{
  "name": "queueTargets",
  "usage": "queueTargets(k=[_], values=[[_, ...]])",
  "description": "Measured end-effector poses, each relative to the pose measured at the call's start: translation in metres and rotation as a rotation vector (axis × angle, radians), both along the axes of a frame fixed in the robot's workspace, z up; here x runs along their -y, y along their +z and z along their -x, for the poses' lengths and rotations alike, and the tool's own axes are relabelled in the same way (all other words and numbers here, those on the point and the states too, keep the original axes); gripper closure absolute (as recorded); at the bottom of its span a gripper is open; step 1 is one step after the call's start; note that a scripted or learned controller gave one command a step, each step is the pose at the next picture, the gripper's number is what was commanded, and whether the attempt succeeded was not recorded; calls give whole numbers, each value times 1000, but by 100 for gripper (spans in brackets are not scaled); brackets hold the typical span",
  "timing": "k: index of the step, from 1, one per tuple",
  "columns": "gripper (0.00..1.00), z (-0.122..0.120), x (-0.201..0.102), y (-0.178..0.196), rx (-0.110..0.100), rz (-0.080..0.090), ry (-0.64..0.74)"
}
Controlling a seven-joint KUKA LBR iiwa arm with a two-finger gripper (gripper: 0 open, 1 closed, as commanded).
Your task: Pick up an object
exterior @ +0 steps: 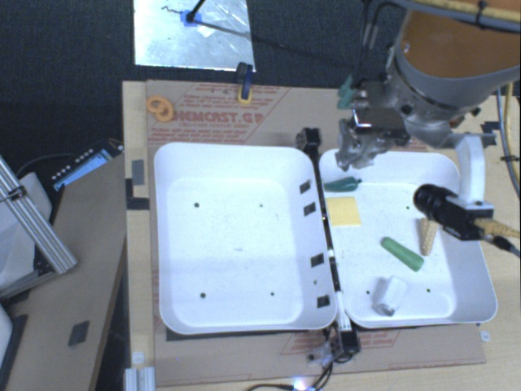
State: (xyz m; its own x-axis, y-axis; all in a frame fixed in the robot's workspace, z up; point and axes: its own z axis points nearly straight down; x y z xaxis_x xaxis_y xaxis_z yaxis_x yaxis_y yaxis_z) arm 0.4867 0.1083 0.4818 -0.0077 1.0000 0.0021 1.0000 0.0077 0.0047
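Note:
The right bin [472, 300] holds several objects. A dark green flat piece [342, 184] lies at its far left corner, with a yellow square sponge [343, 212] just in front of it. A green cylinder [402, 252] lies in the middle, and a tan cone [427, 235] sits to its right. A small white and grey cylinder [388, 294] rests near the front. My gripper [356, 157] hangs over the bin's far left corner, just above the dark green piece, with nothing visibly held.
The left bin [236, 235] stands beside the right one, with black clips [317, 259] along the shared rim. A black cylindrical fitting [444, 206] juts from the arm over the right bin's right side. A yellow clamp [244, 84] and an orange ring [159, 107] lie behind the bins.

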Motion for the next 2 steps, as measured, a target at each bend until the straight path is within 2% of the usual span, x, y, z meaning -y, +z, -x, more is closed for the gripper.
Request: queueTargets(k=[2], values=[[100, 0, -64, 43, -1, -1, -1]])
